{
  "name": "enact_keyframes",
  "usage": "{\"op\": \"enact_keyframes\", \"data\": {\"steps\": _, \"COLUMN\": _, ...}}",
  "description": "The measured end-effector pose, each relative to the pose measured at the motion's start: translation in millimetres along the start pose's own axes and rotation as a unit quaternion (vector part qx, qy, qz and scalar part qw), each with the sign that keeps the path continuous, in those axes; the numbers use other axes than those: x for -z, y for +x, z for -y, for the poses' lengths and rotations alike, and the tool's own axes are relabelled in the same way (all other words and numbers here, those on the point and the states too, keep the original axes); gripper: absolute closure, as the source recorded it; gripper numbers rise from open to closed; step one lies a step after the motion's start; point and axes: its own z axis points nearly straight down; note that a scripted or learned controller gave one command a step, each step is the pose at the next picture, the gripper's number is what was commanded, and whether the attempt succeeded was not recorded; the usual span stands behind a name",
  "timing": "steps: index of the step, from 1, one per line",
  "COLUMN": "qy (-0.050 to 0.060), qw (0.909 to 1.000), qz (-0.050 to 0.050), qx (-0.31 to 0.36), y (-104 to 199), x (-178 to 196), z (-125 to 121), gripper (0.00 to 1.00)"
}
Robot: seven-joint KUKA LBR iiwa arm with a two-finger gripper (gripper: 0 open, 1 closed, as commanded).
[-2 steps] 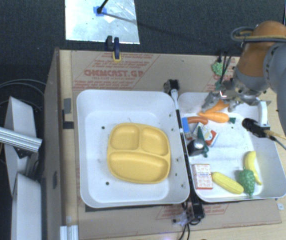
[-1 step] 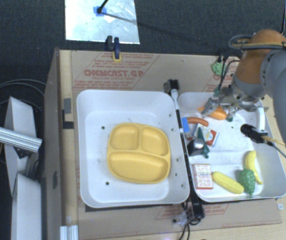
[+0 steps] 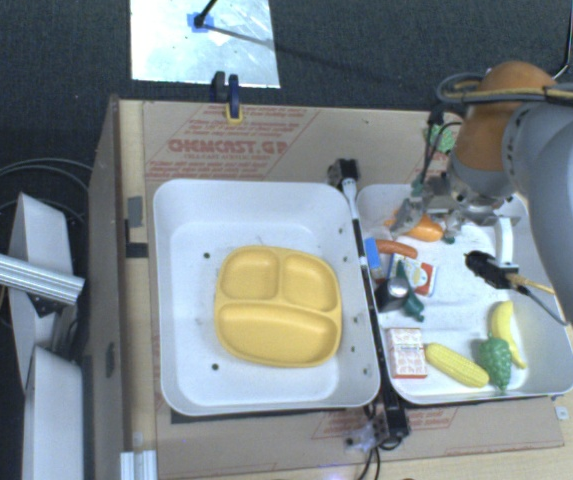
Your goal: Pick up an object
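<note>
My gripper (image 3: 429, 216) hangs low over the far left part of the right bin (image 3: 551, 368). A small orange object (image 3: 427, 232) lies directly under it, partly covered by it. Just left of that rest an orange-red carrot-like piece (image 3: 396, 249) and a blue item (image 3: 371, 256) against the bin's left wall. Nearer the front lie a red and white packet (image 3: 406, 353), a yellow corn cob (image 3: 455, 365), a green broccoli-like piece (image 3: 496, 360) and a banana (image 3: 504, 322).
The left bin (image 3: 186, 268) holds a yellow divided plate (image 3: 277, 305). A metal spoon-like item (image 3: 397, 284), a red and white card (image 3: 423, 278) and a dark green piece (image 3: 412, 308) crowd the right bin's middle left. My grey arm covers the right bin's far right corner.
</note>
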Motion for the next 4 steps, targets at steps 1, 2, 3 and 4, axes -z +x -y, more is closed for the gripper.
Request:
{"op": "enact_keyframes", "data": {"steps": 1, "qy": 0.001, "qw": 1.0, "qz": 0.0, "qx": 0.0, "y": 15.1, "x": -0.4, "z": 0.3, "gripper": 0.0}}
{"op": "enact_keyframes", "data": {"steps": 2, "qy": -0.001, "qw": 1.0, "qz": -0.006, "qx": 0.003, "y": 24.0, "x": 9.5, "z": 0.3, "gripper": 0.0}}
{"op": "enact_keyframes", "data": {"steps": 3, "qy": -0.011, "qw": 0.9999, "qz": -0.008, "qx": 0.005, "y": 26.7, "x": -5.7, "z": 79.6, "gripper": 0.0}}
{"op": "enact_keyframes", "data": {"steps": 4, "qy": -0.012, "qw": 0.9999, "qz": -0.008, "qx": 0.006, "y": 26.8, "x": 5.1, "z": 78.7, "gripper": 1.0}}
